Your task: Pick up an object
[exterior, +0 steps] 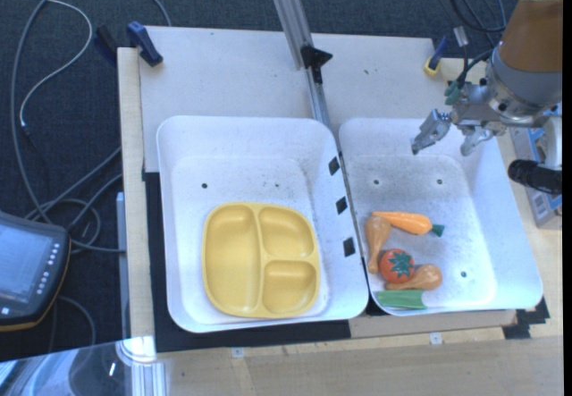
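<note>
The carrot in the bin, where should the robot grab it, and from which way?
Probably the carrot's thick orange middle, coming straight down from above. It lies flat and long across the right bin, so the fingers should close across its narrow width. The far side is open floor; the near side sits close to the tomato, so the gripper has little room there.

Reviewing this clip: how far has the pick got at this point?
Nothing looks picked yet. The carrot, tomato and green pod lie in the right bin. The hand hangs open above that bin's far end, with nothing between its fingers. Descending, grasping and lifting remain.
</note>
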Controlling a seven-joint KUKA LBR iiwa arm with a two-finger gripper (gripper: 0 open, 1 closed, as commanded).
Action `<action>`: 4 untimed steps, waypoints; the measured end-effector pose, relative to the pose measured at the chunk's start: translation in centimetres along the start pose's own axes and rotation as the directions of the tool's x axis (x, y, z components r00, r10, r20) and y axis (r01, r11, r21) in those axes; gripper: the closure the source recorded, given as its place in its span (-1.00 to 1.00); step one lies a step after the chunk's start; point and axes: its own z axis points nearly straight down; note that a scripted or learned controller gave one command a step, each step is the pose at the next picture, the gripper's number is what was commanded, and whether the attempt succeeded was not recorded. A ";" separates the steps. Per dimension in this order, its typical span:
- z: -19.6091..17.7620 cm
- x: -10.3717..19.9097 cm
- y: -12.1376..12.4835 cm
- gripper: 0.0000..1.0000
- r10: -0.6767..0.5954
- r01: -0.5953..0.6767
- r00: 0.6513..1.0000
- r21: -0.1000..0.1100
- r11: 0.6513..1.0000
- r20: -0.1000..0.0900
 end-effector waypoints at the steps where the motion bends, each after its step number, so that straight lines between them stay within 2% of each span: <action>1: 0.0 0.0 0.0 -1.00 0.000 0.000 1.000 0.000 1.000 0.000; 2: 4.7 -0.6 -0.6 -1.00 0.002 -0.002 1.000 0.005 1.000 0.000; 4: 16.3 -0.4 -1.2 -1.00 0.002 -0.002 1.000 0.007 1.000 -0.001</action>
